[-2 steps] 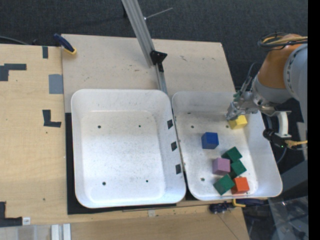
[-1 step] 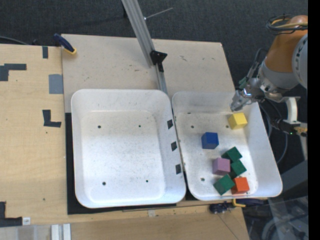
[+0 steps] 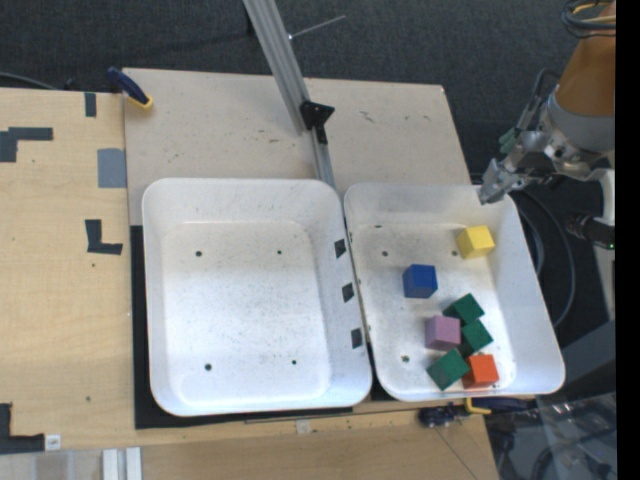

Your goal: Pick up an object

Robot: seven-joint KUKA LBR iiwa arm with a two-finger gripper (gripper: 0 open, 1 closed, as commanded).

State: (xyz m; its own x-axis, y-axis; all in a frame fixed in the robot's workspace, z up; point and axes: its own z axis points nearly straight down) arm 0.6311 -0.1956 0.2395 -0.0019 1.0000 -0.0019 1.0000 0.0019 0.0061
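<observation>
1. Leftmost, the left bin (image 3: 240,303) fills the centre-left of the frame and has no object lying in it, so the pick has nothing to gain there.
2. Next, the right bin (image 3: 372,208) at centre-right bears all the candidates: a blue cube (image 3: 420,280) near its middle, a yellow cube (image 3: 476,240) toward its upper right, and a cluster at lower right.
3. That cluster packs a purple cube (image 3: 442,331), three green blocks (image 3: 466,310), (image 3: 478,337), (image 3: 449,368), and an orange cube (image 3: 483,369), each touching or just beside a neighbour.
4. Farther right, the gripper (image 3: 493,188) hangs at the bin's upper-right rim, above and just right of the yellow cube; it holds nothing that can be seen, and whether the claw is spread or closed cannot be told from this angle.
5. My judgement is that the step in hand is the approach, with no grasp yet made.
6. To do it well, I would choose the yellow cube: it is nearest and stands apart from the others, though it is near the bin wall, so the fingers should straddle two flat faces, with neither landing on the rim.
7. The blue cube is the fallback, being well clear all round; the cluster risks pinching two blocks at once.
8. No brand, label or readable writing is visible anywhere in the frame.
</observation>
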